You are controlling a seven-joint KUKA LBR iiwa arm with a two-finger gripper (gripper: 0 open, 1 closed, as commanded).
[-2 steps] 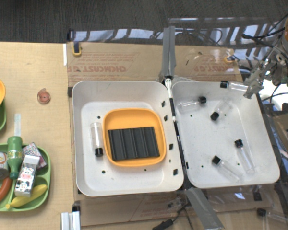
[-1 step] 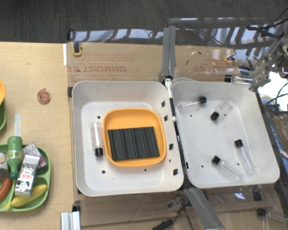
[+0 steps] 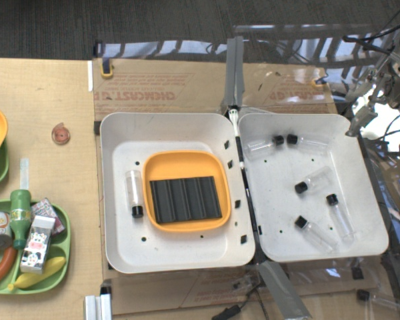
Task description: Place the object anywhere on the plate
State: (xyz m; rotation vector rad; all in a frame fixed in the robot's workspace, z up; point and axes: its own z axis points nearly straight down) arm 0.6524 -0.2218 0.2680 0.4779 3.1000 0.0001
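At left bin (image 3: 120, 245) centre sits the orange plate (image 3: 185, 167), w/ a dark ribbed mat (image 3: 186, 199) on it. One clear vial (image 3: 133, 192) lies just beside plate's left edge, not on it. Five more vials, e.g. (image 3: 313, 180), are scattered in right bin (image 3: 367, 245). Gripper: can't tell its state. Judgement: nothing placed yet; pick & drop both left.
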